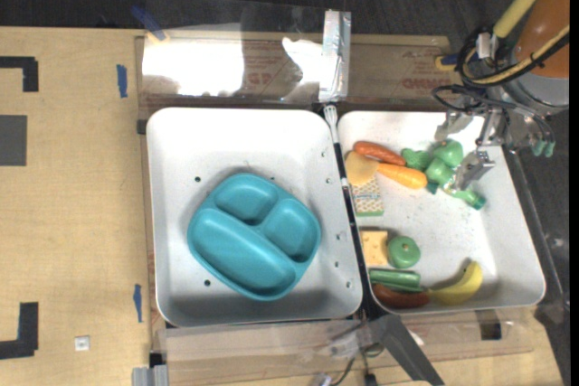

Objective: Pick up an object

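Camera view: fingers (472, 160) just above green toy (443, 165).

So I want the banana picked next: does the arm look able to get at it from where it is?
Probably yes. The banana lies uncovered near the right bin's front edge, only touching a red item, and the gripper hovers in that bin.

You have open floor mid-right in the right bin (507, 235); toy food (398, 172) crowds its left side and near edge.
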Controlling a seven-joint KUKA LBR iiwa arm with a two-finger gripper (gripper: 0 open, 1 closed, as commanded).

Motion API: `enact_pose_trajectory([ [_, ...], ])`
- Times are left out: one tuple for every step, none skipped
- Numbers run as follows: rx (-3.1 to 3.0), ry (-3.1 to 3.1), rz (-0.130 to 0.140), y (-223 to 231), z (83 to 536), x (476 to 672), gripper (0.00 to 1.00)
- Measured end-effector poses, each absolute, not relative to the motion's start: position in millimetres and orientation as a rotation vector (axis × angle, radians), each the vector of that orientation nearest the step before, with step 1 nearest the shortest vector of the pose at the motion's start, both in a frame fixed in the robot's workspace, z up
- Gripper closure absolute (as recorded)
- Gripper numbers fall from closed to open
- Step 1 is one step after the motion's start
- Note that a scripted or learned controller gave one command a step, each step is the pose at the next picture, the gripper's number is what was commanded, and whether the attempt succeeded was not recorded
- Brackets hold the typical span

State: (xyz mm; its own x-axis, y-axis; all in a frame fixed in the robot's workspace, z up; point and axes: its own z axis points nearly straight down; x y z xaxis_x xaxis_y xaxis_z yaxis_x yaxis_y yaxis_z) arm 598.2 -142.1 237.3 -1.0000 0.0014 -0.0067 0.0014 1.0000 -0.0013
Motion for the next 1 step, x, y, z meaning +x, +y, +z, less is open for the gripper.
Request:
enact_pose_trajectory([
  [0.211, 3.137, 0.002, -132.8, 146.9, 551.0, 0.0],
])
